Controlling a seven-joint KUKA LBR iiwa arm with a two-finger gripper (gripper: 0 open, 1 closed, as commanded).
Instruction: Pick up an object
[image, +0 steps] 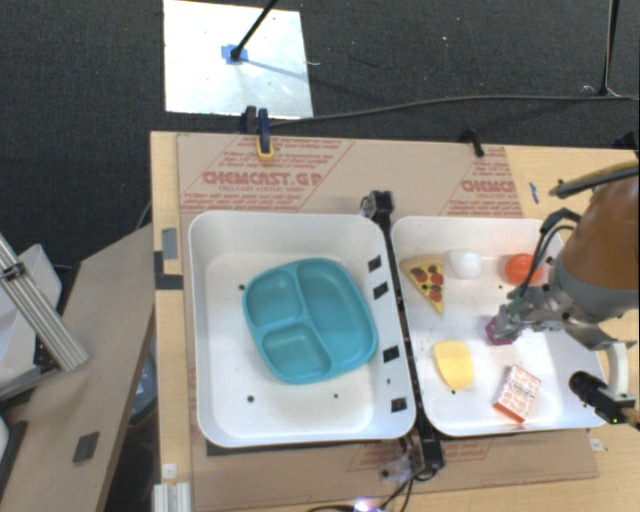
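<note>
Gripper (503, 327) sits low in the right bin (480, 420), at roughly 3 o'clock of that bin's floor, the arm (600, 262) coming in from the right edge with its orange band above the grey wrist. A small purple object (497, 331) lies right at the gripper's tip. Whether it is between the fingers or just beside them cannot be told: the wrist hides the contact, and the hand's state is likewise unreadable from this angle.

Around the gripper, working outward:
- 12 o'clock, near: orange ball (519, 267), partly behind the cabling.
- 10 to 11 o'clock: white round piece (464, 263), then the pizza slice (427, 280) beside the divider.
- 7 to 8 o'clock: yellow block (454, 364).
- 5 to 6 o'clock, near: red-and-white packet (517, 393).
- 9 o'clock, well apart, across the divider: left bin (225, 330) holding a teal compartment plate (308, 320).

Progress, as a judgement: approach looks done, with the gripper down at object level against the purple piece, the likely target. No lift is evident; the piece seems to rest on the bin floor. Left to do: confirm a closed grasp, then raise it clear. Risk: a small item at the fingertip could slip out.
</note>
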